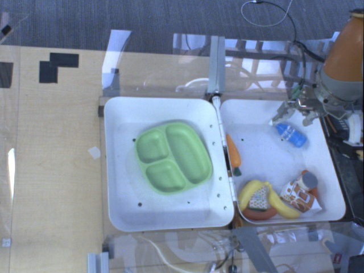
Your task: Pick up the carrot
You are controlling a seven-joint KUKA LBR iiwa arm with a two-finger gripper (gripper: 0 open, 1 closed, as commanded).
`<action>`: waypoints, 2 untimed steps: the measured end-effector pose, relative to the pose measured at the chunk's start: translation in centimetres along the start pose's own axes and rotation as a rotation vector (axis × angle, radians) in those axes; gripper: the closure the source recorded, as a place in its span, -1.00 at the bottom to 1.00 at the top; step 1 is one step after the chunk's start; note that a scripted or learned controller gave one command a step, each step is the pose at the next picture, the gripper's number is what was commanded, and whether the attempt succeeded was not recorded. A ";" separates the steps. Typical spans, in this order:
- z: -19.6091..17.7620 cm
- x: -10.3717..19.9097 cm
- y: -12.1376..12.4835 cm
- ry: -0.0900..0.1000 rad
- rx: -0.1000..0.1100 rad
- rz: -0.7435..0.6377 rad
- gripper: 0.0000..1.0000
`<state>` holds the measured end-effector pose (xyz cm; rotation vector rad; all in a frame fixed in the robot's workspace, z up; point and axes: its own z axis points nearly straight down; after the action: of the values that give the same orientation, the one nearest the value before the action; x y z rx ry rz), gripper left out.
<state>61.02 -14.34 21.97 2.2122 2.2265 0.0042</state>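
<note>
Camera view has the carrot (232, 152) tight against the right bin's (335, 169) left wall, while the gripper (295, 114), fingers spread and holding nothing, hangs well apart above a blue bottle (290, 135). That wall could block one finger, I'd guess, and the carrot would roll away.

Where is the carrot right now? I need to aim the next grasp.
The carrot lies in the right bin, against its left wall beside the divider, above the bananas and well left of the gripper and the blue bottle.
</note>
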 end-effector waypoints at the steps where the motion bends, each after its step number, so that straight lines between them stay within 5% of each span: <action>1: -7.5 2.8 -2.6 0.000 -0.004 -0.097 -1.00; 2: 12.0 5.2 -4.6 -0.003 -0.008 -0.140 -1.00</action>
<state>56.45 -9.20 9.95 2.0454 2.3697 0.0093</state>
